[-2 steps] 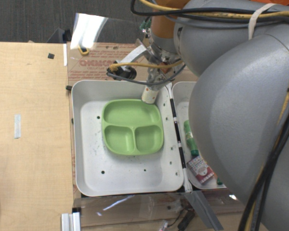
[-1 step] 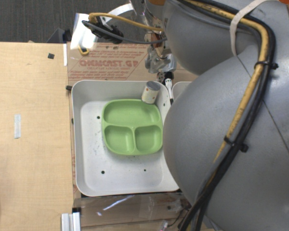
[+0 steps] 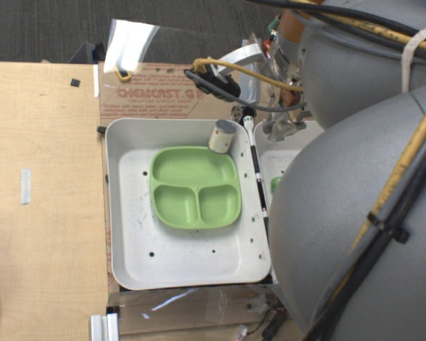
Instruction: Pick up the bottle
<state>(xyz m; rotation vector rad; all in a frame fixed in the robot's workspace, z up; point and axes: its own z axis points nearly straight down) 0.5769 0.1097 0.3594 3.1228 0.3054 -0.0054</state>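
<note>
Currently, bottle (image 3: 221, 136) seen in left bin (image 3: 128, 212), at far right corner, just beside far edge of green tray (image 3: 196, 188). Bottle small, short, cylindrical; pale beige body, grey cap turned up toward camera; tilted. Tray three-sectioned, set mid-bin. Arm (image 3: 362, 190) seen across right side, covering most of right bin (image 3: 270, 163). Gripper state cannot be told. Bottle lying free, nothing touching it from above. Brown cardboard (image 3: 156, 91) noted behind bins.
</note>
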